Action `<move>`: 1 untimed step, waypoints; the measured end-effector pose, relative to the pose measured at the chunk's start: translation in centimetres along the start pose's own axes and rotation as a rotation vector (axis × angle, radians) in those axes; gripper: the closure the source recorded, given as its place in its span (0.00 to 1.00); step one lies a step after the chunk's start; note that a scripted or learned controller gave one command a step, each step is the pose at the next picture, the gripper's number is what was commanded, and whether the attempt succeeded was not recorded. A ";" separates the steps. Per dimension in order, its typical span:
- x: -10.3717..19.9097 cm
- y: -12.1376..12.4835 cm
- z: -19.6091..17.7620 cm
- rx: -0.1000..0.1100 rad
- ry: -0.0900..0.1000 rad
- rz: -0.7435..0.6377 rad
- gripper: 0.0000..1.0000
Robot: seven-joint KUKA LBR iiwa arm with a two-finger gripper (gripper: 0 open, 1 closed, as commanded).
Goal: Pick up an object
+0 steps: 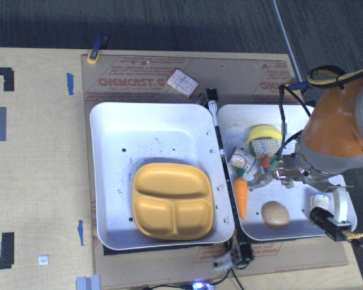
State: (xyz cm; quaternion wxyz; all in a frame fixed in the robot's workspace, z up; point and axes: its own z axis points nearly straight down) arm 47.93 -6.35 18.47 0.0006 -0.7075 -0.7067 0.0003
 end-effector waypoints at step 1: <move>-4.8 0.2 9.8 -0.007 -0.002 0.000 0.00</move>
